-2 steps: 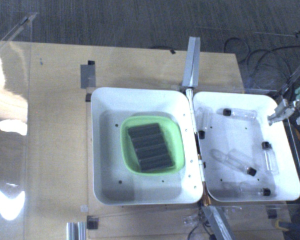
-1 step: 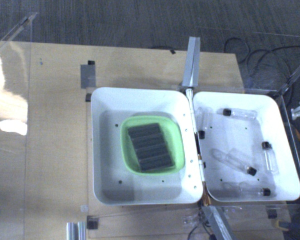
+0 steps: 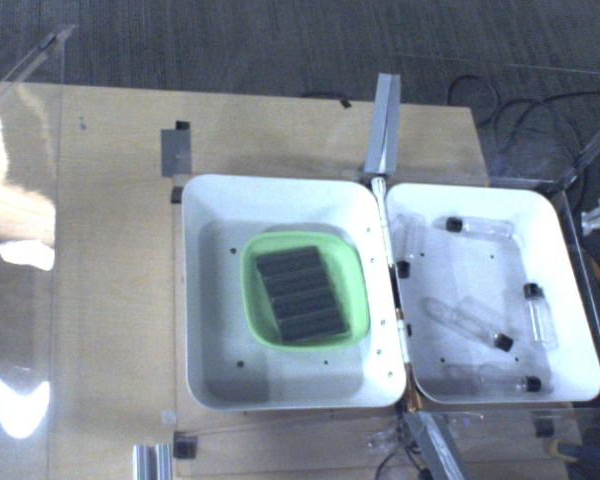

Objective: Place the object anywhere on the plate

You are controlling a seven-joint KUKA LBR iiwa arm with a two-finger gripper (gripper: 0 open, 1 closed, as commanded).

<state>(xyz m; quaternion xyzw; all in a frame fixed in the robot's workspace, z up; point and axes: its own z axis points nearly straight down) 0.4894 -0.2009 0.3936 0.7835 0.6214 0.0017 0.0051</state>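
Note:
A light green square plate point(image 3: 352, 286) lies in the left white bin point(image 3: 210, 298). On the plate rests a dark grey ribbed block point(image 3: 300, 294), set at a slight angle. Several clear plastic tubes with black caps lie in the right white bin point(image 3: 570, 308): one near the back point(image 3: 477, 228), one toward the front middle point(image 3: 470, 322), one upright-lying at the right point(image 3: 536, 314), and a faint one at the front point(image 3: 500, 378).
A grey metal post point(image 3: 382, 128) stands behind the seam between the two bins. Cables point(image 3: 540, 118) trail at the back right, beside the bench. The wooden bench top point(image 3: 80, 268) stretches out to the left under a glossy sheet.

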